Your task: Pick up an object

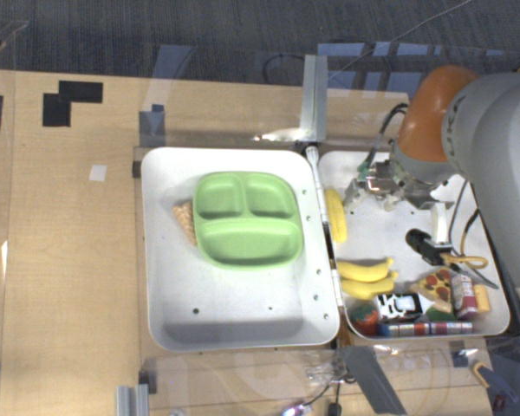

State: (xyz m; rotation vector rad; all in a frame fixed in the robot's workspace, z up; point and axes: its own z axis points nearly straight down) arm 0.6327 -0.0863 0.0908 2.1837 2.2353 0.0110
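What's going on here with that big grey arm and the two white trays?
A grey robot arm reaches in from the right to pick something up. Its tool is over the far end of the right bin, above bare floor, with no object seen in its grip. The bananas and a cluster of small items lie at the near end of that bin. The left bin holds a green divided plate, untouched.
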